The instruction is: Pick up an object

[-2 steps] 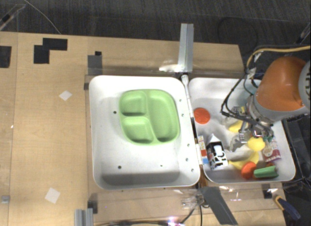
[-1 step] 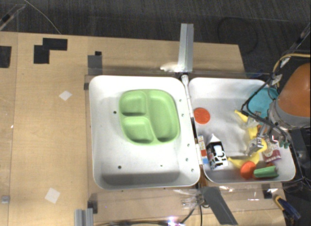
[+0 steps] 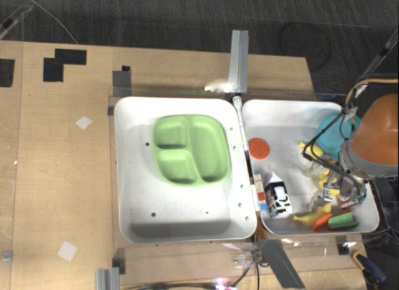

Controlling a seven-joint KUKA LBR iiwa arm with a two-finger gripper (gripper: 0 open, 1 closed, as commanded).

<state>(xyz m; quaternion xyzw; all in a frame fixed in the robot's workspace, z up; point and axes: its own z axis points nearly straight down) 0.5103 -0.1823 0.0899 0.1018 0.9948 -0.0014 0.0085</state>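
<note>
The right bin point(image 3: 280, 117) holds several small objects. An orange disc point(image 3: 259, 148) lies near its left wall. A black-and-white carton point(image 3: 277, 200) sits below it. Along the front wall lie a yellow banana-like piece point(image 3: 303, 218), a thin orange-red piece point(image 3: 321, 222) and a green piece point(image 3: 343, 221). A teal object point(image 3: 330, 134) is partly hidden under the arm. My gripper point(image 3: 340, 190) hangs low over the front right corner, just above the green and yellow pieces, with cables around it. Nothing is visibly held.
The left bin point(image 3: 134, 176) holds a green divided tray point(image 3: 190, 148). A metal post point(image 3: 239, 61) stands behind the wall between the bins. The arm's orange band point(image 3: 380, 130) covers the right bin's right side. Wooden bench lies to the left.
</note>
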